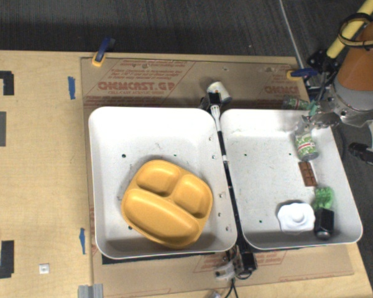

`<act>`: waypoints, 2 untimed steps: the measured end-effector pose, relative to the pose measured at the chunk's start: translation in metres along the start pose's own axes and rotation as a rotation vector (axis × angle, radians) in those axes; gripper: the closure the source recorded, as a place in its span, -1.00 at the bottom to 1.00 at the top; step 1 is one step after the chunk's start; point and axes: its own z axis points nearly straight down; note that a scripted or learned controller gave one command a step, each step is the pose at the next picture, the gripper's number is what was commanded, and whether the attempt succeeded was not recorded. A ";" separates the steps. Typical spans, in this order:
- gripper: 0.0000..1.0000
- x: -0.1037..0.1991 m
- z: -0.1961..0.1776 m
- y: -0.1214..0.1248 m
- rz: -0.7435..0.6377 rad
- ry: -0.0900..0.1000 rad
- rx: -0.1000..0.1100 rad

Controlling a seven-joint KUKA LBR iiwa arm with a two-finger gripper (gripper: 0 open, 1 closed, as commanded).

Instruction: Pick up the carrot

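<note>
Bench with two white bins side by side, a black divider strip (225,166) running between them.

Left bin (105,135): one large yellow lump (168,202), bread-like with three rounded lobes, lying toward the near half.

Right bin (261,141): several small items, all along its right side.
- Small can (306,146) with a green and red label, tilted, at the far right of the bin.
- Brown bar (308,174) just nearer than the can.
- Green tuft (323,197) near the right wall.
- White bottle (296,217) in the near right corner.
- Black piece (324,223) touching the bottle's right side and just below the tuft.

Carrot: I cannot tell which of these small items it is. At this size none reads clearly as one.

Arm (360,73) enters from the right, its orange band above the far right corner of the right bin. The gripper (312,118) hangs over that corner, right at the can's upper end. Whether it touches the can I cannot tell. How far it is open, and whether it has hold of anything, I cannot tell either, since the tip is lost in clutter and glare.

Blue clamp (102,49) on the board's far left corner.
</note>
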 end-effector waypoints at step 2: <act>1.00 0.191 -0.043 -0.072 0.275 0.004 0.009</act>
